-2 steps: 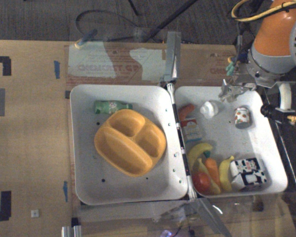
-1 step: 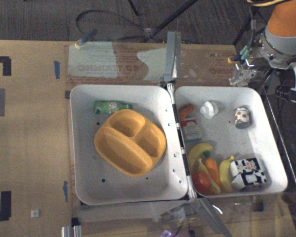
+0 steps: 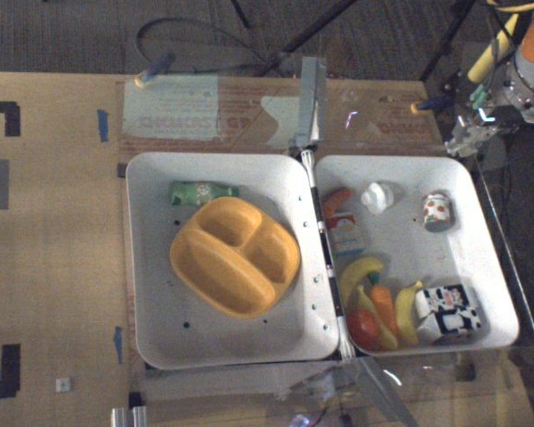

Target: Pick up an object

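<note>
Since listed from the near edge outward, entries as follows.

1. Right bin (image 3: 467, 256), near corner: black-and-white carton (image 3: 447, 312), lying flat against the front wall. Just beside it, heaped together: curved banana (image 3: 408, 311), carrot (image 3: 383, 303), red tomato-like piece (image 3: 363, 328), second banana (image 3: 360, 273). Crowded and overlapping (probably tumbled there loose, not arranged), so judged awkward for a clean pinch.
2. Left bin (image 3: 151, 238), centre: yellow divided plate (image 3: 235, 254), right way up, flat on the floor, wide and shallow; judged hard to grasp except at the rim.
3. Right bin, along the dividing wall: small pale box (image 3: 345, 236), with a red-orange item (image 3: 336, 200) just beyond it.
4. Right bin, far half: white lumpy object (image 3: 376, 197) and a small printed can (image 3: 437, 210), each standing apart with bare floor around; judged the easiest candidates.
5. Left bin, far side: green packet (image 3: 203, 192), lying flat, touching the plate's far edge.
6. Beyond the right bin's far corner: gripper (image 3: 470, 132), outside the bin, carrying nothing visible. Open or closed: cannot tell, too small and blurred.

Pick not yet begun; every candidate resting in the bins.
</note>
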Tool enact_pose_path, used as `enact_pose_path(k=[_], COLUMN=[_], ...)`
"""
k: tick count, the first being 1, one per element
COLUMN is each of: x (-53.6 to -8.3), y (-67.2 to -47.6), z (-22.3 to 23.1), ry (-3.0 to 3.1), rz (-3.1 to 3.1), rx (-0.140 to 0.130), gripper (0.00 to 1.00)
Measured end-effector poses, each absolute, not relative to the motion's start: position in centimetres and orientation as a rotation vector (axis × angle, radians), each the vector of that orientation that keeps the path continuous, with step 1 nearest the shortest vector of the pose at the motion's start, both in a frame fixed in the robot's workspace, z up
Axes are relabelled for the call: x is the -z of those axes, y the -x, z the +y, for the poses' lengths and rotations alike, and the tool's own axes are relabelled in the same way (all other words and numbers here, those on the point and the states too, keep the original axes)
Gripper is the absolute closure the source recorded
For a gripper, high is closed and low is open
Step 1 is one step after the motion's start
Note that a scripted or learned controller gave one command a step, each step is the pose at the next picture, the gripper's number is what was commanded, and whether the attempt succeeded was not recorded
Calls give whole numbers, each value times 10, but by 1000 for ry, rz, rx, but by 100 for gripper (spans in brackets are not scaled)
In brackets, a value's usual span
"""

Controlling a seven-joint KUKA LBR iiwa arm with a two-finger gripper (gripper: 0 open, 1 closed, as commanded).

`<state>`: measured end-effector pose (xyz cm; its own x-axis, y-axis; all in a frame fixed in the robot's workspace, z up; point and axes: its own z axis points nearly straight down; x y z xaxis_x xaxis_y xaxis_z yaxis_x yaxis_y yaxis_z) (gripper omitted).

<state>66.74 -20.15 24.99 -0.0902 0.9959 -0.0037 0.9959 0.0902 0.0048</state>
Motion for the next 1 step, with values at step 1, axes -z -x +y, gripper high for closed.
enact_pose_path(k=[1], x=[-235], y=[-668], z=[-221], ry=[-1934], rz=[2473], rx=[0], gripper=[100])
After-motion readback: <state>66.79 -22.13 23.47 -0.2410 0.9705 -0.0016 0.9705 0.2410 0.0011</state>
